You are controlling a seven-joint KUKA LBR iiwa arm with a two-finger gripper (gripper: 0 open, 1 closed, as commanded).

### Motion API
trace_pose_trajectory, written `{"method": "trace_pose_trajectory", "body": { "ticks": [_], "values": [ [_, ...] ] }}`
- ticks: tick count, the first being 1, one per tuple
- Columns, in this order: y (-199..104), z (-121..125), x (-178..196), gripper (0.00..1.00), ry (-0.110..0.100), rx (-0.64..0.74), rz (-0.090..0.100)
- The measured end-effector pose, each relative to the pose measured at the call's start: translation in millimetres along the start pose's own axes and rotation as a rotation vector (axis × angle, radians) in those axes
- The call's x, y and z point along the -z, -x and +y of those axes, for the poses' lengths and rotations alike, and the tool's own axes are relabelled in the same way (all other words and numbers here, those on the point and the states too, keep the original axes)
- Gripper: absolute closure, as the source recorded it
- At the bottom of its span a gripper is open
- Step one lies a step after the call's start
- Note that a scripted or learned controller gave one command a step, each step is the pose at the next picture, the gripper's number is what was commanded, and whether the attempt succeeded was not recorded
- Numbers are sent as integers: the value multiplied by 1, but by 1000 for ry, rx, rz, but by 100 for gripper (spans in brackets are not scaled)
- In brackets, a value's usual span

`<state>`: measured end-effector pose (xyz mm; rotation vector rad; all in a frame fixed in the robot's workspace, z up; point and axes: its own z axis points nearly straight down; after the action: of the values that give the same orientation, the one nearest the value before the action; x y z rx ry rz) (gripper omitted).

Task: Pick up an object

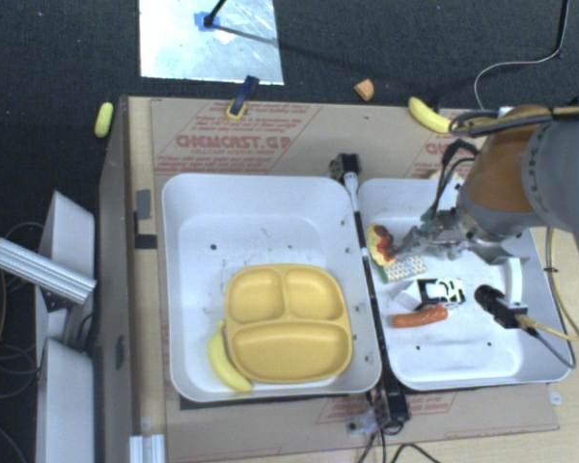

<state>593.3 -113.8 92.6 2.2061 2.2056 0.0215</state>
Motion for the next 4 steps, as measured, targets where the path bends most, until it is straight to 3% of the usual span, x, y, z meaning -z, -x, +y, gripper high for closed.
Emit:
{"method": "trace_pose_trajectory", "body": {
  "ticks": [1,3,4],
  "values": [
    [16,-78,-1,0,-8,0,3],
    [34,-101,-1,0,-5,1,2],
    [-6,-102,-1,0,-9,1,2]
  ]
}}
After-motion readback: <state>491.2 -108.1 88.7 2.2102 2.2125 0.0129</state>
